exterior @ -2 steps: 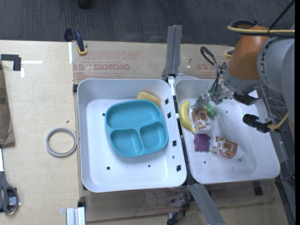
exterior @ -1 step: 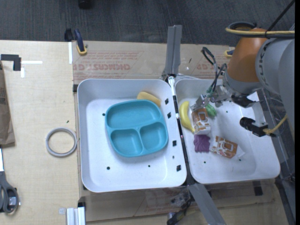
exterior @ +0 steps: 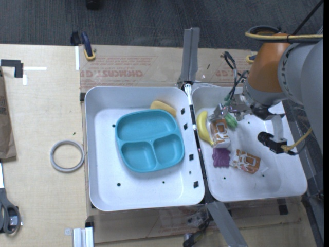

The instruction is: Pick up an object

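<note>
1. Objects for picking lie in the right bin (exterior: 288, 181): a banana (exterior: 203, 127) against its left wall, a brown-and-white packet (exterior: 220, 133) touching the banana, a purple item (exterior: 221, 158) just below that packet, and a second packet (exterior: 245, 161) right of the purple item.
2. Hand (exterior: 224, 113) sits over the first packet's upper end, beside a green item (exterior: 231, 120); whether it is spread or pinching cannot be told.
3. Left bin (exterior: 103, 189) holds a blue divided tray (exterior: 149, 140) and a yellow item (exterior: 163, 106) at the tray's upper edge.

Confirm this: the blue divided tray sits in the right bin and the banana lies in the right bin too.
Wrong on the tray. The camera view shows the blue divided tray in the left bin. The banana does lie in the right bin.
</note>
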`<state>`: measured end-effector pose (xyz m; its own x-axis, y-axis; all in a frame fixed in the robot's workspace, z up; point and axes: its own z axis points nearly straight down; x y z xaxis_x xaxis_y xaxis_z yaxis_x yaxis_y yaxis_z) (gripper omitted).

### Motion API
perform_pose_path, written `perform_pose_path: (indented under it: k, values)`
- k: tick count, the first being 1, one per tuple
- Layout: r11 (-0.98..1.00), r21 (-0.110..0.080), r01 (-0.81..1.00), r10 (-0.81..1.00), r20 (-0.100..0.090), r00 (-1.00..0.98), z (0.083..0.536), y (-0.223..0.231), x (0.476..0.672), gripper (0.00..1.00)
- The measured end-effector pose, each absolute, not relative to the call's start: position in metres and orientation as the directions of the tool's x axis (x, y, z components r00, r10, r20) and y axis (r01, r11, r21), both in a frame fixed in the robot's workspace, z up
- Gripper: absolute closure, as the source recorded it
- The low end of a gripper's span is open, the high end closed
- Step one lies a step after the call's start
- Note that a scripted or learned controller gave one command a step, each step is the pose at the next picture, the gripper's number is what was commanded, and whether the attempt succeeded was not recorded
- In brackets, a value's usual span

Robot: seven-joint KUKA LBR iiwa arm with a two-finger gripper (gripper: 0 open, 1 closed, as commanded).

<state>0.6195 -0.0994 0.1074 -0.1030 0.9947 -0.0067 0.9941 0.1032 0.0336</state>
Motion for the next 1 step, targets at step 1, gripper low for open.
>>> perform_pose_path:
  k: [1]
  values:
    - [0.204, 0.017, 0.979, 0.979, -0.007, -0.204, 0.0999, -0.0968, 0.6189, 0.0]
